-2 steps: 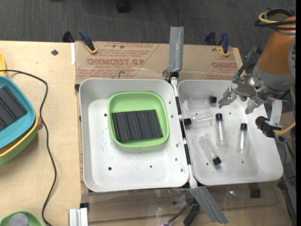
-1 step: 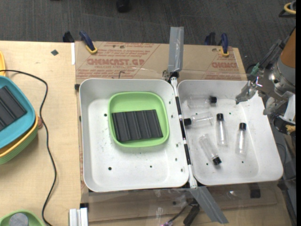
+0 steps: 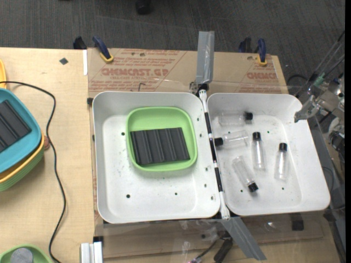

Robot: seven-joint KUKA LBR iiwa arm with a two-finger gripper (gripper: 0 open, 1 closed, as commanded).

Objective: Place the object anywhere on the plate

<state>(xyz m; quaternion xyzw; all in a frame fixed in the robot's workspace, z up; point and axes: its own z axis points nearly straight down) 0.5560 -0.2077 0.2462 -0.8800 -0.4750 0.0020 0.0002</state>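
Five clear vials (image 3: 256, 149) loose in right bin (image 3: 307, 199); green plate (image 3: 160, 119) in left bin (image 3: 109, 196); hand (image 3: 307, 109) at right bin's edge, grip state unclear.

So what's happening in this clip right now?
Nothing is being handled yet. The gripper sits at the right bin's upper right edge. Five clear vials with black caps lie loose in that bin. The green plate in the left bin carries a dark ribbed pad but no vial.
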